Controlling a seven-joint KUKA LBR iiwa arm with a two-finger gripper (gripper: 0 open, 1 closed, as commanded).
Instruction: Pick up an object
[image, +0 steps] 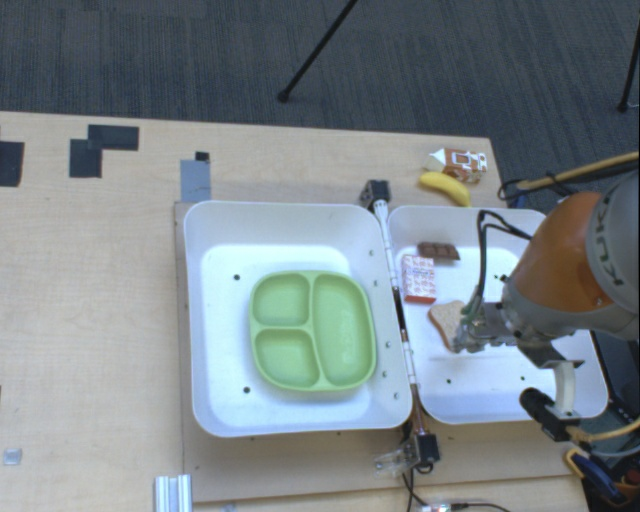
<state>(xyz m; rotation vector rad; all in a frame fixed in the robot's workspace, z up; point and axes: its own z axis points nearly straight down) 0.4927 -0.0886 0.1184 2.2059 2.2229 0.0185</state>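
Right bin (500, 385) holds toast (446, 320) by its left edge; gripper (470, 335) jaws unclear, so centre over it first.

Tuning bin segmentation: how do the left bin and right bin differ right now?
The left bin holds one green divided plate; the right bin holds several small items, including a toast slice and a red-and-white packet. The left bin looks wider than the right bin. The gripper sits over the right bin, not the left bin. Both are shallow and white.
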